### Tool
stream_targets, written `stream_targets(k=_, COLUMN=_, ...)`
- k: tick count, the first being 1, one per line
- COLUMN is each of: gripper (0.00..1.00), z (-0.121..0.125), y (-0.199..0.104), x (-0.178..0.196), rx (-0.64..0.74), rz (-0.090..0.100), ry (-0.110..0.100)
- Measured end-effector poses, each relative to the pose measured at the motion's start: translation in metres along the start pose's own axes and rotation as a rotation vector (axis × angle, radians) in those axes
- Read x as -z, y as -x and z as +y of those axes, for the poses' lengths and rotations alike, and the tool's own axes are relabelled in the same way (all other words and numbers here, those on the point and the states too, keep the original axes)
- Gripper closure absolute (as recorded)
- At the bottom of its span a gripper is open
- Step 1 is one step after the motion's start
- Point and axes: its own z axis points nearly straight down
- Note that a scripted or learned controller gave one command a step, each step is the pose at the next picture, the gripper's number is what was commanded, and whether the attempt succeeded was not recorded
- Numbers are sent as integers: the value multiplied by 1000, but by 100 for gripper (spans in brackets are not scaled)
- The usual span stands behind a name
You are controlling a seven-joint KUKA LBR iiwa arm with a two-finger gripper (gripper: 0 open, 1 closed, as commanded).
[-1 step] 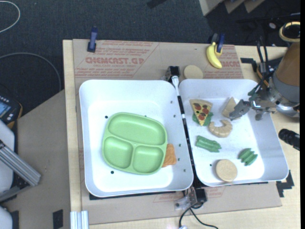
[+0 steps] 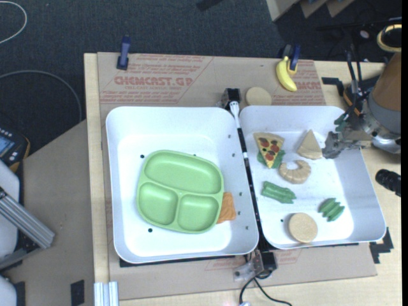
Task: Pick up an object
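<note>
In the right bin (image 2: 357,190) lie a pizza slice (image 2: 269,149), a tan bread wedge (image 2: 310,145), a pale ring-shaped pastry (image 2: 295,171), a green pea pod (image 2: 278,192), a small green vegetable (image 2: 331,208) and a round tan biscuit (image 2: 302,227). My gripper (image 2: 333,146) reaches in from the right, low over the bin's upper right part. Its tip is just right of the bread wedge, at its edge. I see nothing held in it.
The left bin (image 2: 127,139) holds a green divided plate (image 2: 180,191) with an orange piece (image 2: 227,208) sticking out at its right edge. Behind the bins on the bench lie a banana (image 2: 286,75) and a round tan disc (image 2: 258,96).
</note>
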Motion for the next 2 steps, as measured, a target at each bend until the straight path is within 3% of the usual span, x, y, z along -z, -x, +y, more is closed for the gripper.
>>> stream_targets(k=1, gripper=100, z=-13, y=57, x=-119, rx=-5, rz=10, ry=-9)
stream_targets(k=2, gripper=100, z=7, y=55, x=-114, rx=1, rz=3, ry=-1)
